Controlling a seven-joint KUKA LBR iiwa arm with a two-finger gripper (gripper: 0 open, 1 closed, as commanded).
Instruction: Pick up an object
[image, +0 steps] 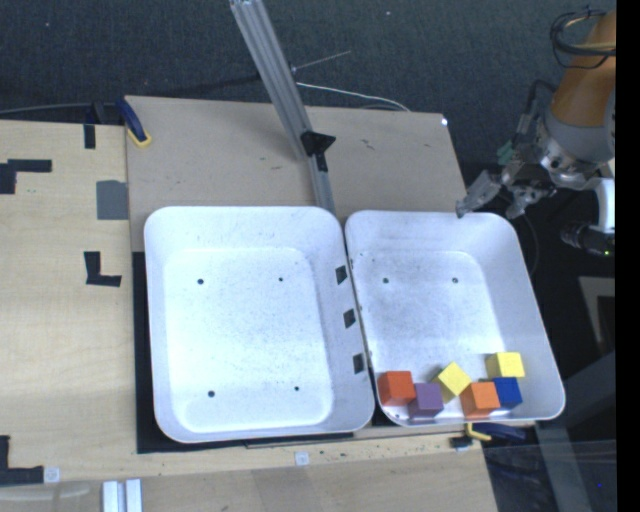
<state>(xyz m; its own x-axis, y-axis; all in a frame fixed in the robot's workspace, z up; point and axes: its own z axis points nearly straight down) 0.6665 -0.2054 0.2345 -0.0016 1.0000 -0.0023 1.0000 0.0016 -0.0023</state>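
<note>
Several small blocks lie along the near edge of the right bin: an orange cube, a purple one, a tilted yellow one, a second orange one, a blue one and a yellow one. My gripper hovers over the bin's far right corner, far from the blocks. Its fingers are spread open and hold nothing. The orange band of the arm is above it at the upper right.
The left bin sits beside the right one, with black clips along the shared edge. A slanted metal pole rises behind the bins. A blue-and-yellow clamp lies at the far left, and another sits below the right bin.
</note>
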